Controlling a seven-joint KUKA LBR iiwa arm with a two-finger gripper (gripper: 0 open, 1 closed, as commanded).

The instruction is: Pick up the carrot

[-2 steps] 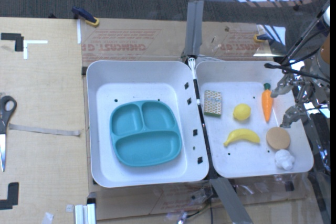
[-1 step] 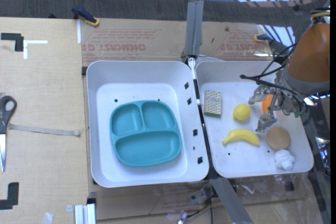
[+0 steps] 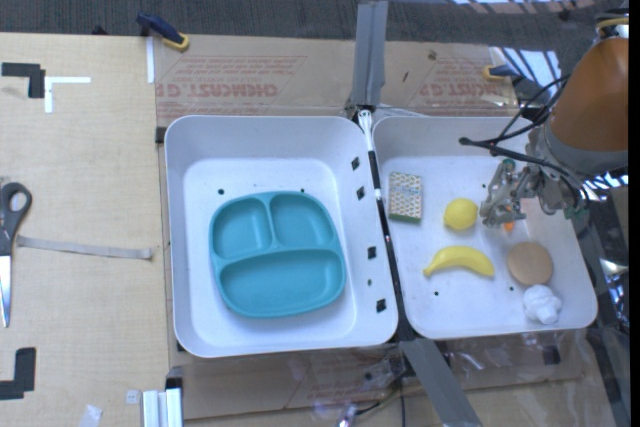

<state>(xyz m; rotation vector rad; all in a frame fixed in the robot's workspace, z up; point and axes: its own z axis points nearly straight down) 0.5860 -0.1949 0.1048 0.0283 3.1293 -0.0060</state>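
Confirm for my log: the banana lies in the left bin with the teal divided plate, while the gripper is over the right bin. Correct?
Not quite. In the camera view the banana lies in the right bin, not with the teal divided plate in the left bin. The gripper is over the right bin.

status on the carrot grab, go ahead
Gripper low in right bin. Carrot just an orange speck under it, grasp unconfirmed. Lemon and round brown thing crowd close.
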